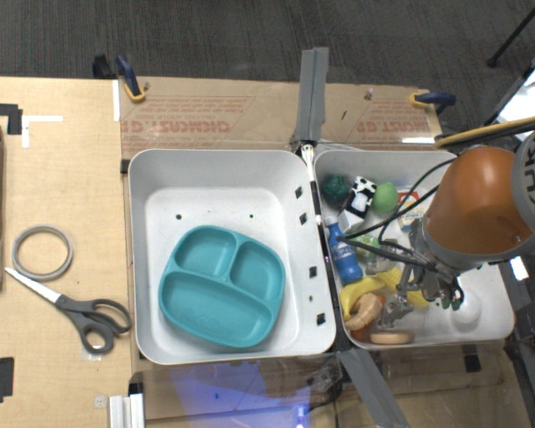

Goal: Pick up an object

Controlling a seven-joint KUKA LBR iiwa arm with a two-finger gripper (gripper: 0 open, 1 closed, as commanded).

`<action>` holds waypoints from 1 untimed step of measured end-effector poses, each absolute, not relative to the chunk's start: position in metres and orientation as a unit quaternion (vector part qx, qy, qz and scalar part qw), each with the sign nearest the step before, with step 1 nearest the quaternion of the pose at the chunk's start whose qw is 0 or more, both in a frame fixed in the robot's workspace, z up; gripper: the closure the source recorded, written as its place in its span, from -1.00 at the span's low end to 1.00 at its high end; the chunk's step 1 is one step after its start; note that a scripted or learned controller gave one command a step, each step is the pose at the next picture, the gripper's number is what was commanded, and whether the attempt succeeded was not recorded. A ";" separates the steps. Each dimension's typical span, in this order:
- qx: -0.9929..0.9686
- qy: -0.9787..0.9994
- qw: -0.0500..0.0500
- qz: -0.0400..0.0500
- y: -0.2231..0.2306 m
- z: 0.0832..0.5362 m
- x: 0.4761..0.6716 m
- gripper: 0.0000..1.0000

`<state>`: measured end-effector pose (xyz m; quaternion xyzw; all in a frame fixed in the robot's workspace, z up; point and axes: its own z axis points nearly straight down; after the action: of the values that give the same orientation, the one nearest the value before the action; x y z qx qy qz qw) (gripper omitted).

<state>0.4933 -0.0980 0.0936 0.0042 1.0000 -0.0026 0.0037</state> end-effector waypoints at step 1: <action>0.003 1.000 0.004 -0.002 -0.096 0.102 0.494 1.00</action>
<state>0.4941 -0.0962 0.1023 0.0027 1.0000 -0.0017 0.0039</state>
